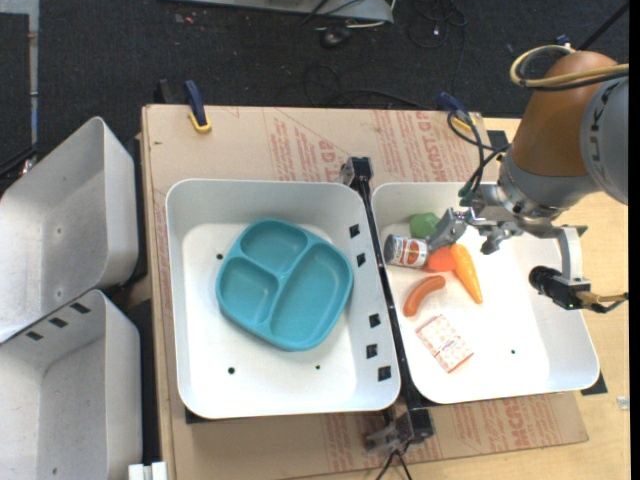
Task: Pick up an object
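Observation:
The right bin (pixel 545 353) holds a small can lying on its side (pixel 405 251), a green object (pixel 424 224) behind it, an orange carrot (pixel 467 273), a red-orange rounded piece (pixel 440 260) beside the carrot's top, a curved orange-red piece (pixel 423 294) and a pale red-printed packet (pixel 444 342). My gripper (pixel 468 236) hangs over the back of this bin, just above the carrot's upper end and right of the green object. Its fingers stand open, spread to either side, with nothing between them.
The left bin (pixel 200 383) holds a teal divided plate (pixel 285 283). A black divider with clips (pixel 375 268) runs between the bins. Two spare white bins (pixel 60 218) stand off the bench to the left. The right bin's front right floor is bare.

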`<state>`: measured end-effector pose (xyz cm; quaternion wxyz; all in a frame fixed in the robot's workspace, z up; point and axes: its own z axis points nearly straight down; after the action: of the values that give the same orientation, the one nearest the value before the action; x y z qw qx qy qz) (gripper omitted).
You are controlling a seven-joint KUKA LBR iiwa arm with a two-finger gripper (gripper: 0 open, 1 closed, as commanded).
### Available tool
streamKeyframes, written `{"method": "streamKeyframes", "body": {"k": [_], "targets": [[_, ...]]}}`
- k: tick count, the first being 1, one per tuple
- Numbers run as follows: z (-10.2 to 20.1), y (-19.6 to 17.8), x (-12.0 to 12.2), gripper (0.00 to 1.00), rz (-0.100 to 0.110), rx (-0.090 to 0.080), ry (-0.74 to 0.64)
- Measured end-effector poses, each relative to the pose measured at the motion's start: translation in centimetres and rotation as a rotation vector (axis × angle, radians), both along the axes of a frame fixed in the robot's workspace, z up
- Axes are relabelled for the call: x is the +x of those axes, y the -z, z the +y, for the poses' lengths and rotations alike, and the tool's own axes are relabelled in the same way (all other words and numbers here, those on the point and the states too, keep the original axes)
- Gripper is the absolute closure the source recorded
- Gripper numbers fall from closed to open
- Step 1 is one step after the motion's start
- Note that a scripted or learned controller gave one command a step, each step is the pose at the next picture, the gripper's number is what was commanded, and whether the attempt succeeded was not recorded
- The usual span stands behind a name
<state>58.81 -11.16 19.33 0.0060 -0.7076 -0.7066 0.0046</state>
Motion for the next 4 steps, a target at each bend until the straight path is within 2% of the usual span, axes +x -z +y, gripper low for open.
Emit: {"method": "streamKeyframes", "body": {"k": [1, 2, 3, 4], "targets": [[0.0, -0.8, 0.3, 0.00, -0.015, -0.002, -0.002], [-0.2, 3.7, 0.9, 0.00, -0.011, -0.002, 0.000], [-0.3, 10.1, 0.8, 0.00, -0.011, -0.001, 0.000], [-0.2, 10.1, 0.8, 0.00, -0.014, -0.001, 0.001]]}}
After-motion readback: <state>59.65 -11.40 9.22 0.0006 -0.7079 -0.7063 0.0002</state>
